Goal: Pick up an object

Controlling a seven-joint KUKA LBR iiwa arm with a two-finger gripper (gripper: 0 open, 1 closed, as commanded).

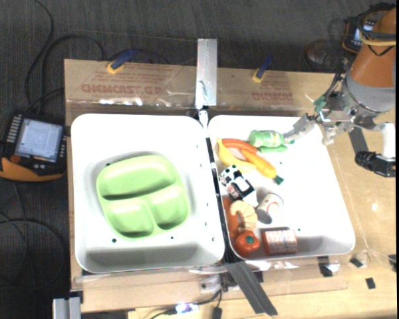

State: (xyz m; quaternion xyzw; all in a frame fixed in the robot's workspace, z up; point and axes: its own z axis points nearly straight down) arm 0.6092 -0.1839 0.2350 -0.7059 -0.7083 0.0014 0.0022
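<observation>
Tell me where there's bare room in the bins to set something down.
Right bin: bare floor along its right half, from the cup to the right wall. Its left side is crowded, from the carrot down to the tomato. Left bin: the green tray takes the middle, leaving bare strips around it, widest along the top.

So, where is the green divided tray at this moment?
In the camera view, the green divided tray lies in the left bin, about central, apart from the toys in the right bin.
</observation>
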